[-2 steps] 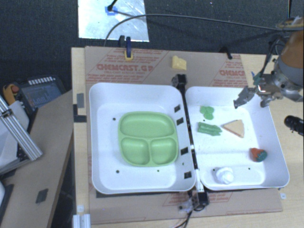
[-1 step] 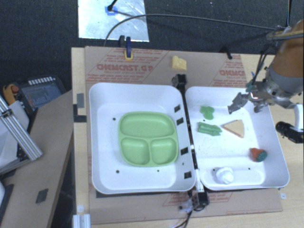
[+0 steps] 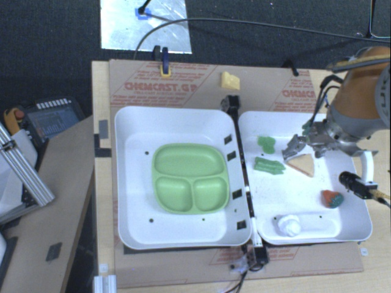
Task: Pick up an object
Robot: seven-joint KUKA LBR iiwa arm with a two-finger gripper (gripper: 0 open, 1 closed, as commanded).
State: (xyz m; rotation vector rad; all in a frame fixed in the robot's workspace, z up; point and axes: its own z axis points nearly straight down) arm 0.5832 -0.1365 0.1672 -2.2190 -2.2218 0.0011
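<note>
My gripper [image 3: 305, 150] hangs over the back of the right bin [image 3: 351, 227], open, with nothing between its fingers. Just below and in front of it lies a tan wedge-shaped piece [image 3: 302, 165], its upper edge close to the fingertips. Left of the wedge are two green pieces: a small one [image 3: 266, 143] and a longer one [image 3: 269, 166]. A red piece with a teal end [image 3: 332, 198] lies to the front right. A white object [image 3: 289, 226] rests near the bin's front wall.
The left bin [image 3: 131, 224] holds a green divided tray [image 3: 187, 178]. A yellow block [image 3: 230, 80] lies on the board behind the bins. A black part [image 3: 357, 185] of the arm juts over the right bin's right side.
</note>
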